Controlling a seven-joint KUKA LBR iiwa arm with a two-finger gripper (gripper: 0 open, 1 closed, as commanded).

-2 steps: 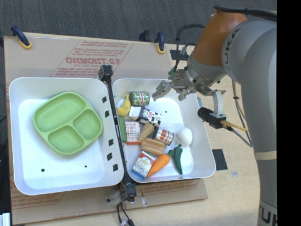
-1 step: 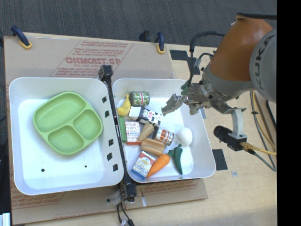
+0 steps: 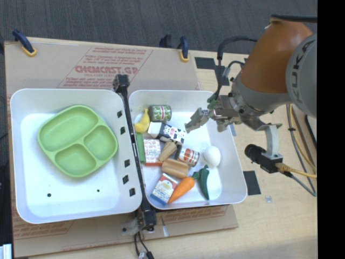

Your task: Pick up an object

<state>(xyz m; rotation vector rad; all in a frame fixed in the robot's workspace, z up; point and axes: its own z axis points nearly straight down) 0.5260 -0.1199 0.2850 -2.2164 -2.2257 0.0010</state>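
Note:
The right white bin holds a pile of toy food: a green can, a yellow banana piece, a white egg, an orange carrot, a hot dog bun, a small red-labelled can, a green pepper and several small cartons. My gripper hangs over the bin's upper right part, just right of the black-and-white carton. Nothing shows between its fingers.
The left white bin holds a green three-compartment plate. Both bins rest on a cardboard sheet held by blue clamps. A black divider bar runs between the bins. Cables lie on the bench at the right.

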